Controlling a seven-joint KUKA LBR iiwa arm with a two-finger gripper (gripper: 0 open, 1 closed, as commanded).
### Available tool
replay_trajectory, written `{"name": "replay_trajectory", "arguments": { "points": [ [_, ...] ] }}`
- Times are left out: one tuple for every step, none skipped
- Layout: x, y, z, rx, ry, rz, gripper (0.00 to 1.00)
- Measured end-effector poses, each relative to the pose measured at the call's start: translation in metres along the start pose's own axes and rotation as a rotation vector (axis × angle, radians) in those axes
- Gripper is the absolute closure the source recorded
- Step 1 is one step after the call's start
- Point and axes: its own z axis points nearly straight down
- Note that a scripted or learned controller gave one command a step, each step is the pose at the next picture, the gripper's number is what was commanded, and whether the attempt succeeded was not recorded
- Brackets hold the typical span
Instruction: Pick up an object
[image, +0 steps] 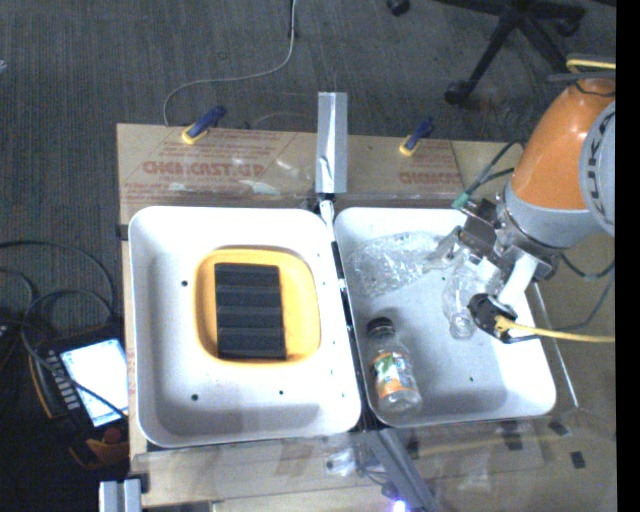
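In the right bin (520, 392) a small clear bottle (393, 372) with a black cap and an orange label lies near the front left. A crumpled clear plastic piece (392, 262) rests toward the back of that bin. The left bin (160, 385) holds a yellow dish with a black ridged block (250, 310) in it. My gripper (462, 300) hangs low over the right bin's middle right, just right of the crumpled plastic and behind and to the right of the bottle. Clear material around its tip blurs what lies under it.
A metal post (331, 150) stands at the back between the bins. Two blue-and-yellow clamps (203, 123) (417, 132) hold the cardboard backing. A yellow cable (560, 335) runs right from the wrist. A tablet (88, 375) lies on the floor at the left.
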Motion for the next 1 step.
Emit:
{"name": "replay_trajectory", "arguments": {
  "points": [
    [-0.0684,0.0674,-0.0512,-0.003,0.0,-0.21,0.0]
  ]
}}
